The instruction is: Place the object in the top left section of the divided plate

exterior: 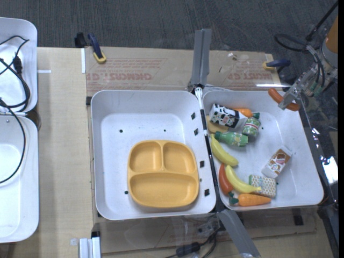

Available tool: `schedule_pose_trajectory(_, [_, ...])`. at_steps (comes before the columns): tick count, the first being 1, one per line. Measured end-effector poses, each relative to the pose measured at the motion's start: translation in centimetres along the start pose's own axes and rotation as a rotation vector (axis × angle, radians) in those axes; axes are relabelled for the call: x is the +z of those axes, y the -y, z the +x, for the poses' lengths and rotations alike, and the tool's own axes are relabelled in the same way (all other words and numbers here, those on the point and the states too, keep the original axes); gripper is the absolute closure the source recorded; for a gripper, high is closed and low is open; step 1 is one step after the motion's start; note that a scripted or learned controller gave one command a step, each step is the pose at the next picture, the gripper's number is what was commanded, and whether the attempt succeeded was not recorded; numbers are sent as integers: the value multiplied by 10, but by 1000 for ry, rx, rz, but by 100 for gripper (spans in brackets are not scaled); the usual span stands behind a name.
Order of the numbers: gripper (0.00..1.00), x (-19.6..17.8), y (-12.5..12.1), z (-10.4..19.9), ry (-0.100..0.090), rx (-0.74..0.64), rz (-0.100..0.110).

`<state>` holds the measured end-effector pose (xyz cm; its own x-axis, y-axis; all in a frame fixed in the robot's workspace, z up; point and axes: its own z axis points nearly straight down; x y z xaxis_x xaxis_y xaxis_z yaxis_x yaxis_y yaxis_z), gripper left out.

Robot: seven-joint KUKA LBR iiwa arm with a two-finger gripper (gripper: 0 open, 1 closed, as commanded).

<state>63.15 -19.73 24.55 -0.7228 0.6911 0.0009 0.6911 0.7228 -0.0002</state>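
You have an evenly lit scene here, bright but not harsh, with the light falling from above. The two white bins (107, 144) come out very pale, and the left bin's floor is nearly washed out, so its surface detail is weak. Shadows are soft and short; you see a faint one under the yellow divided plate (163, 173). A small glare sits on the right bin's rim (326, 160) at the right side. The dark floor (161, 9) at the top is grainy. The gripper (301, 87) looks slightly blurred, while the toys stay reasonably sharp.
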Motion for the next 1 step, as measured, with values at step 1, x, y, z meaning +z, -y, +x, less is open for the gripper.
schedule_pose_trajectory(1, [0,0,0,0,0,0,0])
